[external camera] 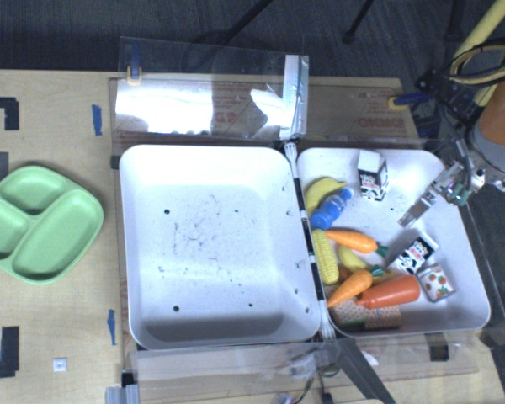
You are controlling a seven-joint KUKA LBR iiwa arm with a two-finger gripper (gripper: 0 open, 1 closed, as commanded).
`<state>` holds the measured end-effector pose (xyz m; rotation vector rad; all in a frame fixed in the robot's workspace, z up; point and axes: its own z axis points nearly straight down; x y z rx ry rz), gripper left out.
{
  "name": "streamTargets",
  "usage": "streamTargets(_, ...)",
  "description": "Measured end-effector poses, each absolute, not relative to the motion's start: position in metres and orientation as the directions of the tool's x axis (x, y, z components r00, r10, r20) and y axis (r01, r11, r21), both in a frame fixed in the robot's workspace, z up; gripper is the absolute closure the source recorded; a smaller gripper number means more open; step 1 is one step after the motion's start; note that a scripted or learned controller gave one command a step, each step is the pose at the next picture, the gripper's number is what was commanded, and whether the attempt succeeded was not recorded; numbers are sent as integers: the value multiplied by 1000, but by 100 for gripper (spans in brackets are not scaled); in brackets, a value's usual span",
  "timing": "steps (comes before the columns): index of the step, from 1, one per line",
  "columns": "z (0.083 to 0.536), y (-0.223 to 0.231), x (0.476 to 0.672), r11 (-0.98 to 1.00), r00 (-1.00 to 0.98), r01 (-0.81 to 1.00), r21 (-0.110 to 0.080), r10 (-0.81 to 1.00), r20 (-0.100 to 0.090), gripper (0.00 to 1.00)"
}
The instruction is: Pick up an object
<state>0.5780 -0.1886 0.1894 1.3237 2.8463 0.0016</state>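
Orange carrot [352, 240] lies left of the gripper [414, 212]; its state is unclear.

- Two bins side by side: left bin [151, 175], right bin [471, 305], walls touching at the middle.
- Plate [39, 223] on the bench, left of the left bin, apart from it.
- Clear panel [204, 93] behind the left bin.
- Right bin, left side: banana [320, 191] at the back, bottle [330, 209] touching its front, corn [323, 256] along the left wall.
- Two carrots [352, 241] [350, 286] right of the corn, one behind the other.
- Small carton [372, 177] at the back; another carton [416, 255] further front, right.
- Gripper [411, 215] over the right bin, between the cartons.
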Motion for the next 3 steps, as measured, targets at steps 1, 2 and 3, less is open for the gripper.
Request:
streamTargets(1,119,-130,549,895,-895,447,2,447,-2,0)
streamTargets(2,97,-131,566,899,-899,437,7,437,-15,0)
streamTargets(3,111,-132,569,899,-898,439,12,439,-26,100)
